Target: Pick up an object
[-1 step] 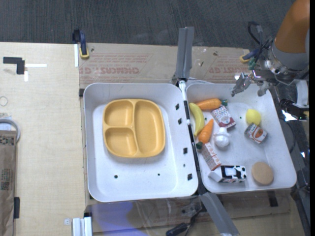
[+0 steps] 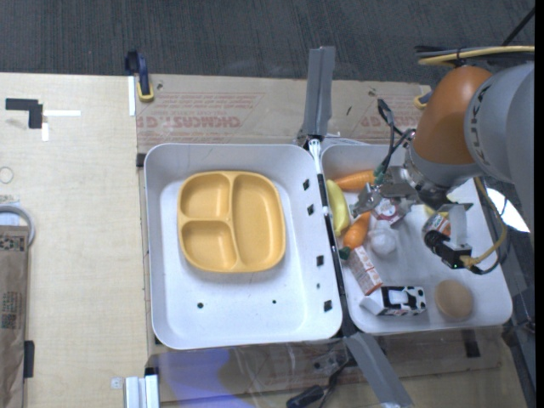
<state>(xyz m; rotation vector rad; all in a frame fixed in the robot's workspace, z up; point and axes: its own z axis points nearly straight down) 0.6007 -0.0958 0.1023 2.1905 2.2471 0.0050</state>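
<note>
Fingers (image 2: 380,201) state unclear amid clutter, carrot (image 2: 352,179) partly hidden, right bin (image 2: 489,313) cut by arm

Right bin (image 2: 497,313) crowded along left wall: banana (image 2: 337,206), carrots (image 2: 357,228), carton (image 2: 365,270); left bin's (image 2: 161,253) floor open around yellow plate (image 2: 231,221).

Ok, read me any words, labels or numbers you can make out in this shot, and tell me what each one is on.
"CHEMCUT" or close to it, red, upside down, uncertain: on the cardboard sheet behind the bins.
Print on the small red carton in the right bin: too small to read.
Black and white carton: pattern, nothing legible.
Brown bag at the left edge: print too blurred.
</note>
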